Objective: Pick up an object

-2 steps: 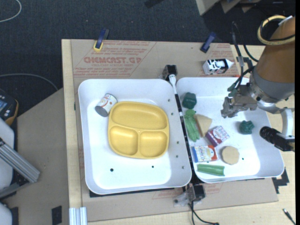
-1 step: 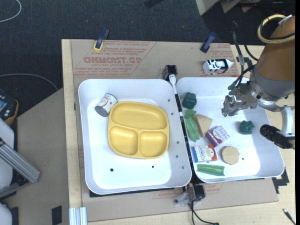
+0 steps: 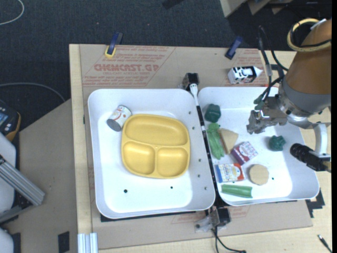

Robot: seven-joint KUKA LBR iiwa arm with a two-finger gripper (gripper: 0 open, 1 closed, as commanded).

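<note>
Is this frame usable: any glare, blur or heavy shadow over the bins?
Camera view: lighting is even and soft; the white bins look bright but keep their edges, without blown-out glare. The yellow divided plate is sharp, with faint shadows in its compartments. The gripper looks slightly soft, small and dark against the right bin.
</note>
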